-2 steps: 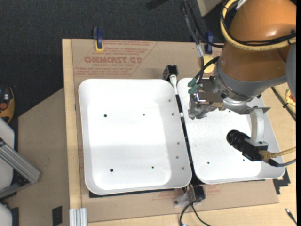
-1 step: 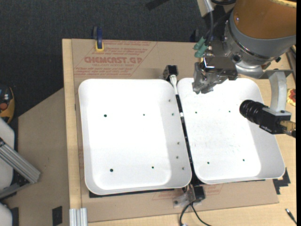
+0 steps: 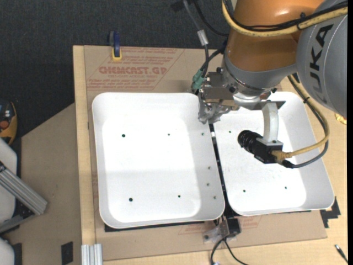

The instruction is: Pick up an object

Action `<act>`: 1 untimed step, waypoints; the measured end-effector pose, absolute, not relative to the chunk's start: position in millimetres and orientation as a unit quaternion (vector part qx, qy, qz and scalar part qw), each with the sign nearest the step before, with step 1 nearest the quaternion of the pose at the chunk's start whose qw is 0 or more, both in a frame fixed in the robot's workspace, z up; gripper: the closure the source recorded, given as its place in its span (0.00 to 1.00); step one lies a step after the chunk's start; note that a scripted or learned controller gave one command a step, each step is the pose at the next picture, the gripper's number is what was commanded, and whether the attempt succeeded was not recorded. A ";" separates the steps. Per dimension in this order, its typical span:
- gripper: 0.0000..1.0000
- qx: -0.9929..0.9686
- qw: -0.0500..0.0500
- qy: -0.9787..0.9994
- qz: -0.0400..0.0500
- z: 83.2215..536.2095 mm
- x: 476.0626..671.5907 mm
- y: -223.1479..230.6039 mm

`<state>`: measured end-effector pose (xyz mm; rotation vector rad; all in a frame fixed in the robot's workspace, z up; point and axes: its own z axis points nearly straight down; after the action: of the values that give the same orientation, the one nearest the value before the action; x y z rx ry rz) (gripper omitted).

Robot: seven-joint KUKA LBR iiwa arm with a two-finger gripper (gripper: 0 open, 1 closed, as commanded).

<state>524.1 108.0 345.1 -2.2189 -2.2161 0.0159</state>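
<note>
My gripper [image 3: 209, 114] hangs at the back of the bench, over the seam between the left bin [image 3: 149, 159] and the right bin [image 3: 287, 189], close to their far rims. The arm's grey body and orange band [image 3: 270, 15] hide the right bin's back part. A black cylinder on a white bracket [image 3: 256, 146], fixed to the wrist, sticks out over the right bin. Both bins' white floors carry small black dots.
The bins rest on a brown board [image 3: 138, 65] with red lettering. A blue clamp [image 3: 115, 43] holds the board's far edge. Yellow and black cables [image 3: 306, 148] loop off the wrist over the right bin. A metal rail [image 3: 22, 192] lies off the bench at left.
</note>
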 end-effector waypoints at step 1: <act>1.00 -0.705 0.003 -0.709 0.004 246.6 549.2 162.7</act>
<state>549.2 162.7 246.6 -2.2115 -2.2224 0.0123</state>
